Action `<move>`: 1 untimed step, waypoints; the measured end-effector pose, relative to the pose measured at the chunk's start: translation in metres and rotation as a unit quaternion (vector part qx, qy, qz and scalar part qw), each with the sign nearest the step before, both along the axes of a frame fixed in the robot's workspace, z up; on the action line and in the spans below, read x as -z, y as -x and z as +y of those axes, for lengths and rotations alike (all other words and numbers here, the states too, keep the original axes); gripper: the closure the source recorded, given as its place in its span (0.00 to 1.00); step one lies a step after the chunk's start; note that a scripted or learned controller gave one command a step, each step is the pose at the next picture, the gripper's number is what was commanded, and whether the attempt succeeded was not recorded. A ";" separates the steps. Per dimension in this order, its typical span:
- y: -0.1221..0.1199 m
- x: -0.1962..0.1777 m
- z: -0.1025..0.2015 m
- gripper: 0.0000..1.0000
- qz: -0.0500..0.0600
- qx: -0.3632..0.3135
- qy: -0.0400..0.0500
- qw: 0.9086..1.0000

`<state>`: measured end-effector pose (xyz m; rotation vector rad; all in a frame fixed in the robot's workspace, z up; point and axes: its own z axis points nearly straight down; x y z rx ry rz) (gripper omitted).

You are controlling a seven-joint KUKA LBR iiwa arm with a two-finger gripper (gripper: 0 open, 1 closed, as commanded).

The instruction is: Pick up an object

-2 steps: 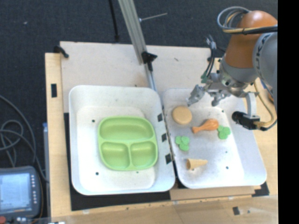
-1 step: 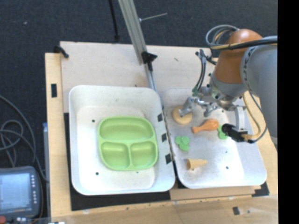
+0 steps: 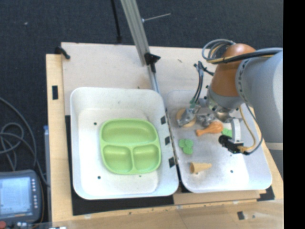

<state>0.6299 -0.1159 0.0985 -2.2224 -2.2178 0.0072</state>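
White plastic forms the two shallow bins on the wooden bench (image 3: 56, 128). The left bin (image 3: 83, 104) holds a green divided plate (image 3: 129, 145) with three compartments, lying flat near the bin's middle. The right bin (image 3: 252, 171) holds the small objects: a green toy piece (image 3: 186, 146) near the bin's left wall, an ice-cream cone toy (image 3: 199, 167) lying on its side just below it, an orange carrot-like toy (image 3: 210, 129) towards the bin's middle, and a tan rounded object (image 3: 185, 118) at the upper left of the bin. The grey arm (image 3: 259, 94), with its orange band (image 3: 228, 75), reaches in from the right, and its gripper (image 3: 193, 116) sits low over the upper left of the right bin, just beside the tan object. Whether the jaws are apart or together cannot be told here. A metal pole (image 3: 136, 27) slants across the top of the bench.
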 end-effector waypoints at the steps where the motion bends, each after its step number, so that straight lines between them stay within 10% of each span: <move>1: -0.002 -0.015 0.000 1.00 -0.004 0.002 -0.001 1.000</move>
